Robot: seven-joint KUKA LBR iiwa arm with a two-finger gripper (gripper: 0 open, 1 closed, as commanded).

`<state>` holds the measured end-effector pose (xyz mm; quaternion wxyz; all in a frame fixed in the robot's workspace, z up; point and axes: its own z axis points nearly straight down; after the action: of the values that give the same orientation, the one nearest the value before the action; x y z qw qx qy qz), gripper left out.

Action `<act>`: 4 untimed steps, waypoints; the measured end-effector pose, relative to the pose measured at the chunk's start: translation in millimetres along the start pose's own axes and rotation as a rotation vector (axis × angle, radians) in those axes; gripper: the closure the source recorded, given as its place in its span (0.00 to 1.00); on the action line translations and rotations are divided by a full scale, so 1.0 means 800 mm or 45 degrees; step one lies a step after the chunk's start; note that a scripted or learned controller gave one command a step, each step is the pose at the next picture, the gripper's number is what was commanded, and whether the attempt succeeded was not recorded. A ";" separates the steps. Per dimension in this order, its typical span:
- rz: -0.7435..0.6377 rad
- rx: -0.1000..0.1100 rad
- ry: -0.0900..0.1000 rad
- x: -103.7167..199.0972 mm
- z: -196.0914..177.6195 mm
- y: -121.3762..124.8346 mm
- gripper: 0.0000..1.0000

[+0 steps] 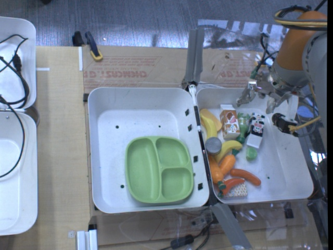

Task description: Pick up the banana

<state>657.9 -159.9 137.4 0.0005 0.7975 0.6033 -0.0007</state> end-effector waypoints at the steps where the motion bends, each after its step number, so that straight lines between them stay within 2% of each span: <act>1: 0.063 0.003 0.001 0.048 -0.005 -0.080 0.00; 2: -0.136 0.002 -0.001 0.027 0.058 -0.161 0.00; 3: -0.131 0.004 0.000 0.027 0.047 -0.161 1.00; 4: -0.131 0.004 -0.001 0.026 0.047 -0.161 0.00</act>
<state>539.8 -104.7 99.8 -0.0005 0.7655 0.6435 -0.0020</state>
